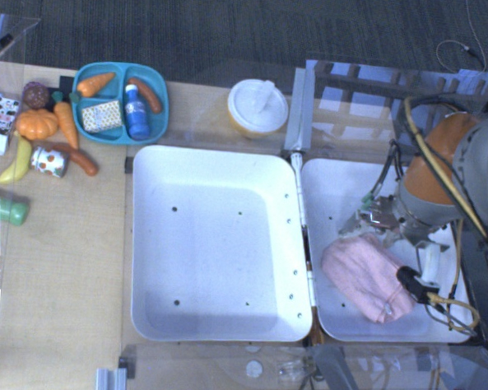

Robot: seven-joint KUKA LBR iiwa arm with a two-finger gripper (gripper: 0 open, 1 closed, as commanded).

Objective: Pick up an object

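Pink cloth point(368, 277) lies crumpled in right bin point(335, 187), toward its front. Gripper point(380, 216) sits just behind it at cloth's far edge; can't tell its state. Left bin point(212, 246) beside. Farther back: white lidded cup point(258, 106), blue tray point(120, 102) of toy food.

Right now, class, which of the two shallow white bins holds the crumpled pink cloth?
The right-hand shallow white bin, the one the grey arm reaches into, holds the crumpled pink cloth; the left-hand white bin has no cloth.
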